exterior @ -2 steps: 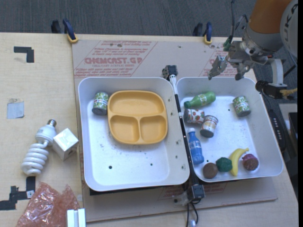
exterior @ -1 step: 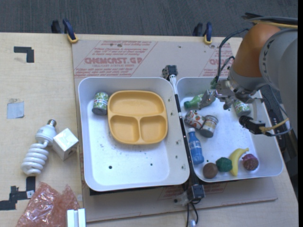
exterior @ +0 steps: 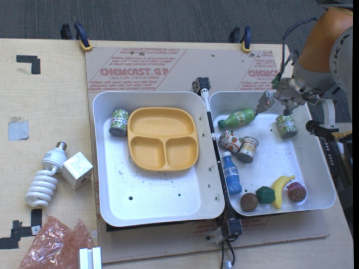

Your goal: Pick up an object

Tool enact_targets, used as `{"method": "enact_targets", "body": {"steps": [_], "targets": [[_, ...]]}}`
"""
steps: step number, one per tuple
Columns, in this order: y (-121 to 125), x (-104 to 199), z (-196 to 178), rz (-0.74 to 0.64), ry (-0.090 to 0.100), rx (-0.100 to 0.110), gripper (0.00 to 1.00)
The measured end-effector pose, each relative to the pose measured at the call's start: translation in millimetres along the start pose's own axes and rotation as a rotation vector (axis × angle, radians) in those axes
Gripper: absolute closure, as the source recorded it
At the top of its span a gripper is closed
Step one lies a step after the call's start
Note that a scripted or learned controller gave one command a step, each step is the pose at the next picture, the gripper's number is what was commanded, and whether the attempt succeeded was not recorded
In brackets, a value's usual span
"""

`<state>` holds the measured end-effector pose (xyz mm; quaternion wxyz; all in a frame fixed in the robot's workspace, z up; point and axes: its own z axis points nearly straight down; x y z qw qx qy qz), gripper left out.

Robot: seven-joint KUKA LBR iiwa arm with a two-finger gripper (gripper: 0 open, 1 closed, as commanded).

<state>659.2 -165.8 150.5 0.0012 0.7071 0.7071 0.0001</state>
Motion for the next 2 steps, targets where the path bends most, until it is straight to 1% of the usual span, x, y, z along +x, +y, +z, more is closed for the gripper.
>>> {"method": "enact_targets", "body": {"steps": [1,2], "targets": [[4.5,52.5,41.5,0.0,0.0,-0.015,0.0],[3.0,50.2,31.8,0.0,-0.003,-0.006,1.0]]}}
